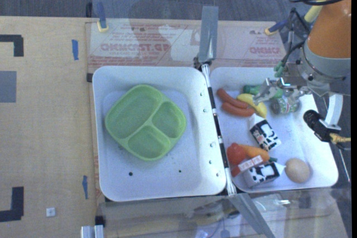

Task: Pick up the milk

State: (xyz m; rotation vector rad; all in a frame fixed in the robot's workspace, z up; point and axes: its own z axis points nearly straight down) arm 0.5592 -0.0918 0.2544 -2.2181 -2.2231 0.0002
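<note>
**Milk not yet picked up; pincer sits up the bin from it**

Camera view: The milk [264, 135], a small carton with black and white cow patches, lies tilted on the floor of the right bin [321, 175], about mid-bin. A second cow-patterned carton [262, 171] lies near the front edge, beside an egg [297, 170] and touching a red and orange vegetable [245, 152]. Neither is lifted, so the grasp is still to do.

The pincer [283, 98] hangs low at the bin's far right part, close above a greenish item and next to the banana [252, 103] and sausages [234, 104]. Whether it is wide or narrow I cannot tell; clutter hides its tips. Nothing shows plainly held in it.

The milk is near the pincer, toward the front and a little left, apart from it. The left bin [111, 175] holds a green tray [145, 121].
</note>
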